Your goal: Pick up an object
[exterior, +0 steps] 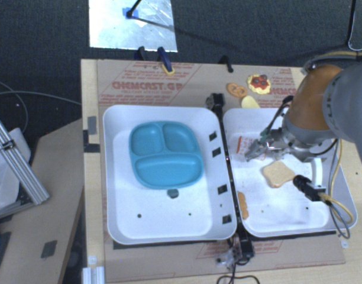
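Gripper [256,151] low in right bin [287,220], jaw state unclear. Toast [278,173] just beside: light, stiff, flat; pinch across edges.

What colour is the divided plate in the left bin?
Blue: the divided plastic plate, seen in the camera view.

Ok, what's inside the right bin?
In the right bin: a toast slice, an orange strip by the left wall, a red-printed packet. The gripper and arm cover the rest.
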